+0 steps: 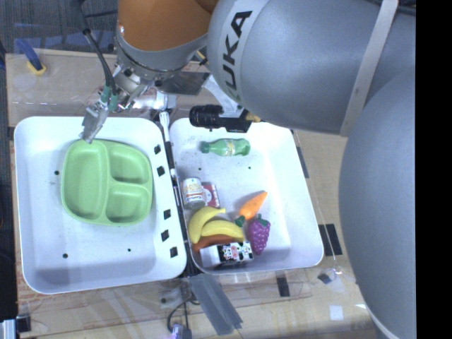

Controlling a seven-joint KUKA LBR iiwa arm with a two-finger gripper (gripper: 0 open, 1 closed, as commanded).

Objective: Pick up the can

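The gripper (94, 122) hangs over the far edge of the left bin (42, 260), its tip just at the far left corner of the green tray (108, 182). How its jaws stand I cannot tell; nothing shows between them. The tray, split into three compartments, lies flat in the left bin, nearer its far end.

The can (195, 192) lies in the right bin (300, 210), close to the wall that parts the two bins, about midway along it. It is small, with a red and white label, and seems to lie on its side. Just in front of it is a banana (209, 224), touching or nearly so. Right of the banana lie a carrot (253, 203) and a purple grape bunch (259, 233), the two close together. A small dark carton (232, 253) sits at the near edge, under the banana. A green bottle (224, 147) lies on its side at the bin's far end, well apart from the can.

The arm (296, 48) spans the top of the view, above the right bin's far edge. The counter (85, 309) shows wood around the bins.
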